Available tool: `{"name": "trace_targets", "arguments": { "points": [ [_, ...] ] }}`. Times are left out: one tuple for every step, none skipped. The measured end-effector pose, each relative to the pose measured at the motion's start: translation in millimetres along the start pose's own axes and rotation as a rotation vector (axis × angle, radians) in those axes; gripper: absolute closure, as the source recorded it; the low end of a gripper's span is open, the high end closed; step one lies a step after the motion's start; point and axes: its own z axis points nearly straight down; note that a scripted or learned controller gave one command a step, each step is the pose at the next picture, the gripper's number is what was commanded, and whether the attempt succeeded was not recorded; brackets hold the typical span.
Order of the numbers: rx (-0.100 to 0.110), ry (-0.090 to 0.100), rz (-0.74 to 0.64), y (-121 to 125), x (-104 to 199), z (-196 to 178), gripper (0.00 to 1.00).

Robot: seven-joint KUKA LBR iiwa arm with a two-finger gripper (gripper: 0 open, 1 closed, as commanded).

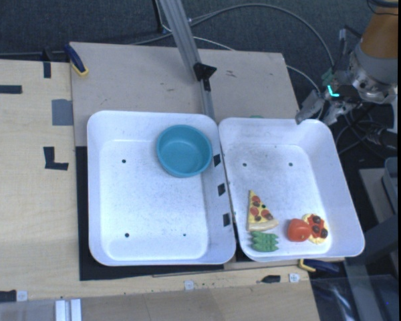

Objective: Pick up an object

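A blue bowl (184,150) sits in the left bin (113,199), near its back right corner. In the right bin (287,152), along the front, lie a toy pizza slice (259,211), a green toy vegetable (264,242), a red tomato-like toy (298,230) and a yellow-and-red toy (316,227) touching it. My gripper (319,112) hangs over the right bin's back right corner, far from all the toys. It is open, and nothing sits between its fingers.
A slanted metal pole (187,39) crosses from the top to the gap between the bins. Cables trail over the dark floor behind the bench. A blue-and-yellow clamp (76,59) sits at the bench's back left corner.
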Motion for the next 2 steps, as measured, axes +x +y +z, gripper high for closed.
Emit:
{"name": "trace_targets", "arguments": {
  "points": [
    [0.0,0.0,0.0,0,0,0,0.0],
    [0.002,0.0,0.0,2,4,42,0.0]
  ]
}}
